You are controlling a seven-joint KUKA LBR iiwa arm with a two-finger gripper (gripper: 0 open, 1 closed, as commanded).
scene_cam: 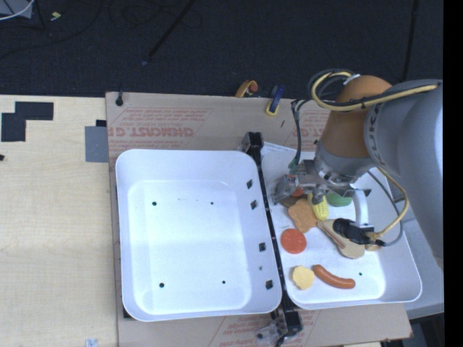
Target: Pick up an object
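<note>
On the left of the desk (58, 215) sits one shallow white plastic bin (137, 172) with nothing to pick in it. To its right, touching along a black clip seam, is the second white bin (401, 284), which carries all the candidates. I count six small toys there: one tan wedge-shaped piece (302, 215), one flat red round disc (294, 241), one pale yellow lump (303, 277), one orange-red sausage shape (333, 277), one small yellow piece (320, 210) and one green rounded piece (338, 199), though the last two are partly hidden and may be misjudged.

The grey arm's gripper (298, 186) hangs low over the far left part of that bin, just above the tan wedge. This looks like the descent onto a chosen object, with no lift yet. Whether the fingers are wide or closed I cannot tell. The next move probably calls for closing squarely on the wedge without nudging the disc beside it.
</note>
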